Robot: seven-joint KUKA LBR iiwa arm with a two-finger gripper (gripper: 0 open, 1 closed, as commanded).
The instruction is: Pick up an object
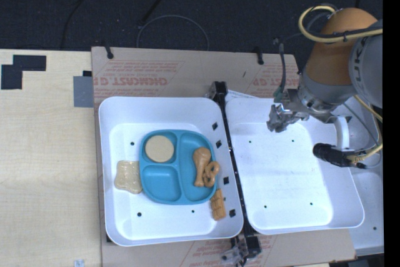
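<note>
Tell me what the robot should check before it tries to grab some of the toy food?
1. Food in sight: ok. A round cracker and a pretzel lie on the blue plate in the left bin.
2. Loose pieces: ok. A pale biscuit sits left of the plate, a brown stick at its lower right.
3. Gripper above food: not ok. It hangs over the right bin.
4. Gripper ready to grab: cannot tell.

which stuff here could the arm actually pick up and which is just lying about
Job:
gripper
round cracker
pretzel
chicken leg
toast slice
brown stick
blue tray

Lying about:
left bin
right bin
cardboard sheet
cables
</note>
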